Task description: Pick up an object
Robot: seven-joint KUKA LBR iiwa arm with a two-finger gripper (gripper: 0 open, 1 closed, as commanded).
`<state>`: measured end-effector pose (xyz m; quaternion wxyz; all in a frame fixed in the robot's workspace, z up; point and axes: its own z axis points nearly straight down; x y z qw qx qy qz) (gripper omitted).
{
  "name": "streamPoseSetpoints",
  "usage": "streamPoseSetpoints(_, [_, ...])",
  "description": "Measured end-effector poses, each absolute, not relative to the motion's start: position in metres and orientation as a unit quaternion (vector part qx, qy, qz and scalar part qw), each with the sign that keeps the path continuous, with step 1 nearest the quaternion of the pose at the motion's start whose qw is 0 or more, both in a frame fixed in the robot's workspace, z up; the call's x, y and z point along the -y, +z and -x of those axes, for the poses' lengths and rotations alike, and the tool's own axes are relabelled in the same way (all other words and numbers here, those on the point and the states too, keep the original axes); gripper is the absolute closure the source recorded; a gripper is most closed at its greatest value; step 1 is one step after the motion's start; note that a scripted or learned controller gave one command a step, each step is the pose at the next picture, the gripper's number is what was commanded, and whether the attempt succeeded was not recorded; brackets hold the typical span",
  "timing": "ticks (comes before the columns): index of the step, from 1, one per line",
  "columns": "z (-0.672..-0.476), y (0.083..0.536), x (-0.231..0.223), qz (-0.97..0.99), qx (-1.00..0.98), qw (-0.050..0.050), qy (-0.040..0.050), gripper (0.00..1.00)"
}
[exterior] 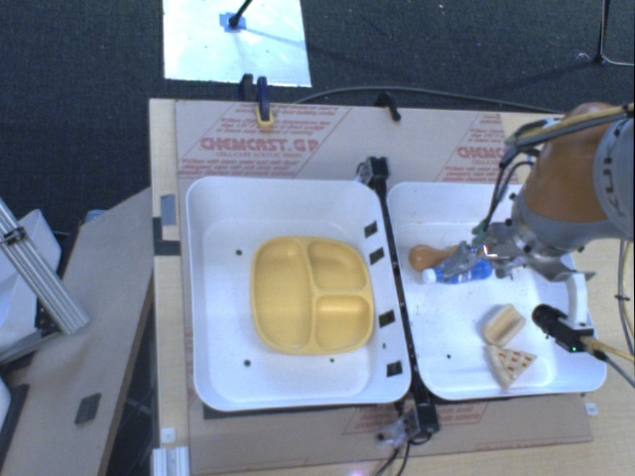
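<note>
My gripper (464, 262) is low in the right bin (442, 201), reaching in from the right. It sits right over a small blue and white bottle (454, 275) that lies on its side on the bin floor. A brown drumstick-shaped toy (427, 257) lies just left of the gripper, touching or nearly touching the bottle. Whether the bottle is between the jaws is hidden by the gripper body.
A tan bread-like block (502, 323) and a toast-coloured wedge (512, 365) lie in the near right part of the right bin. The left bin (213, 266) holds a yellow divided plate (311, 294). A black clip strip (382, 266) joins the two bins.
</note>
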<state>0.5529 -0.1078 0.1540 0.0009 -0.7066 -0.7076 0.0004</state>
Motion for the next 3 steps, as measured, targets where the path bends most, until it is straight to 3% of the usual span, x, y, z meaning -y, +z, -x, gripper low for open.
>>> streamPoseSetpoints(2, [-0.558,0.083,0.109,0.707,0.708,0.001,0.0002,0.0])
streamPoseSetpoints(3, [-0.559,0.095,0.11,0.706,0.708,-0.001,-0.0008,1.0])
